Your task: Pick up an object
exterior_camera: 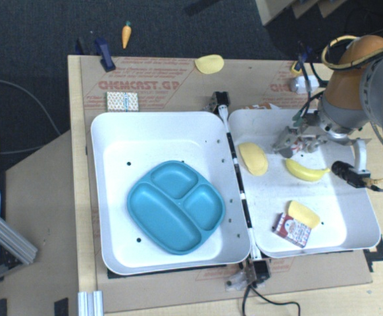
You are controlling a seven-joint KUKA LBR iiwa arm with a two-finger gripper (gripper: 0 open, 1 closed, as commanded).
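The right bin (pixel 356 226) holds a pale yellow lemon-shaped piece (pixel 253 158) near its left wall, a yellow banana (pixel 305 170) in the middle, and a yellow block (pixel 304 213) leaning on a small red and white box (pixel 291 230) at the front. My gripper (pixel 298 143) hangs low over the far part of this bin, just behind the banana and right of the lemon-shaped piece. Nothing shows held in it. The grey arm (pixel 349 84) comes in from the upper right.
The left bin (pixel 112 143) carries a blue divided plate (pixel 175 205). On the bench behind the bins lie a yellow oval piece (pixel 209 64), a patterned square (pixel 122 101) and a blue clip (pixel 103 54). A small carrot (pixel 126 35) lies on the floor beyond.
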